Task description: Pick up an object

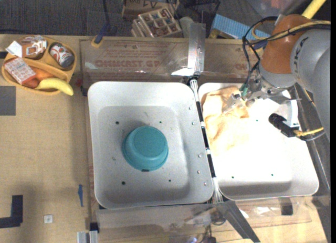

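Note:
A teal bowl lies upside down in the middle of the left bin. A pale yellow crumpled cloth lies along the left side of the right bin, up against its wall. My gripper is low at the back of the right bin, at the cloth's upper right corner, and seems to touch it. The grey arm with its orange band comes in from the upper right and hides the gripper's tip.
A black connector with a cable hangs off the wrist over the right bin. A yellow tray with a banana and toy food sits on the bench at far left. A cardboard sheet lies behind the bins.

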Motion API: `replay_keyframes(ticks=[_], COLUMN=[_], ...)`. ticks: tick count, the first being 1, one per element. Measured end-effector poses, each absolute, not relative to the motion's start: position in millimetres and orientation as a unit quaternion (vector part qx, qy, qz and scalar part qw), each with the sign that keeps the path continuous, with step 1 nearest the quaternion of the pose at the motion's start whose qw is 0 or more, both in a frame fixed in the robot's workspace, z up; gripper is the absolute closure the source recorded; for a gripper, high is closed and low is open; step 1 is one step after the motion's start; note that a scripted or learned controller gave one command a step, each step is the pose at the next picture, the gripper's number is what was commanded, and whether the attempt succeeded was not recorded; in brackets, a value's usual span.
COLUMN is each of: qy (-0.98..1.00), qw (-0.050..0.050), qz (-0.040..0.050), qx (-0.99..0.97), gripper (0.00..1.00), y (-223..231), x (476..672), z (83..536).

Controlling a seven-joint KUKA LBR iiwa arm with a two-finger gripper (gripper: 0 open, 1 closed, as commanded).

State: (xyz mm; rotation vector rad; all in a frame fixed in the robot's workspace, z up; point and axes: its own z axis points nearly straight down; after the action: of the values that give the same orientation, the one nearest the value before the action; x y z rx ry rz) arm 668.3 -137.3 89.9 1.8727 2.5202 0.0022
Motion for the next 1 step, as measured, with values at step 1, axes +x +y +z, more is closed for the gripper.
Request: replay_keyframes(ticks=[1], qy=[0.803], qw=[0.005], qz=[0.0022], qx=[0.595], gripper=[1.00], y=[-137.1], x=[670.5], z=[101.9])
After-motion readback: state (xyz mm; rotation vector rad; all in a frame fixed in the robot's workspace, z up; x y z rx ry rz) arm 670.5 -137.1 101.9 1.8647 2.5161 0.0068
